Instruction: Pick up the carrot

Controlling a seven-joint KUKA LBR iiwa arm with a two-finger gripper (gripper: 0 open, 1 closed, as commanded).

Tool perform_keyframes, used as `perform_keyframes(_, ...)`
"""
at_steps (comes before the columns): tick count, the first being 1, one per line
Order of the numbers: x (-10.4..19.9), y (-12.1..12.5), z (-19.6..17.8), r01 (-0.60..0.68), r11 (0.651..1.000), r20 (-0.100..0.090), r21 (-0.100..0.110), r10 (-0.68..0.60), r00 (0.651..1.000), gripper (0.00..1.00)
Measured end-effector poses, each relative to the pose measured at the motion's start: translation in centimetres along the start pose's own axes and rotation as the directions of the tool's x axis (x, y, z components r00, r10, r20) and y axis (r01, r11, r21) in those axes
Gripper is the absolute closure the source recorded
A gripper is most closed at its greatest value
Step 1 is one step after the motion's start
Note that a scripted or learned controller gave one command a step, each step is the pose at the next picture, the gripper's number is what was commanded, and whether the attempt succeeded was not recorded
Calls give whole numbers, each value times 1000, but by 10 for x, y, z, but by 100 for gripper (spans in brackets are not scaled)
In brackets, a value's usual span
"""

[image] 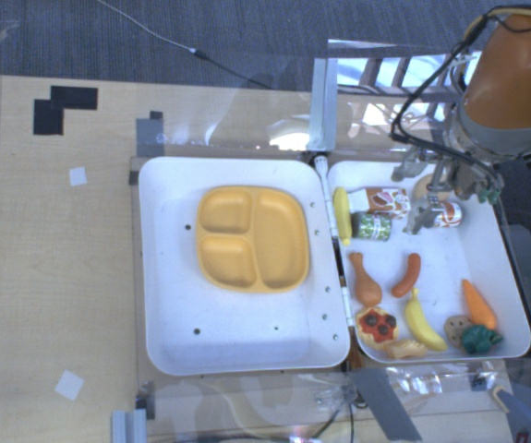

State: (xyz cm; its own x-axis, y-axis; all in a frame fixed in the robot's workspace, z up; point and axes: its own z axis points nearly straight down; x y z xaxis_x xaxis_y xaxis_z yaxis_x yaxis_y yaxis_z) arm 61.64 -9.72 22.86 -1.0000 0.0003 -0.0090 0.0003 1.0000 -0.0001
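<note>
Left white bin (168,340) holding a yellow divided plate (250,237), right white bin (514,275) crowded with toy food, carrot (478,304) near its front right corner, gripper (428,212) above the cans, its opening impossible to tell

Two white bins (163,340), one yellow plate (251,238), one carrot (478,305), one banana (422,321), one sausage (407,274), one chicken leg (365,279), one pizza slice (378,325).
</note>
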Motion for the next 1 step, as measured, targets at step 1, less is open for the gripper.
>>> perform_keyframes(1,102,-20,110,-68,998,-13,0,68,998,0)
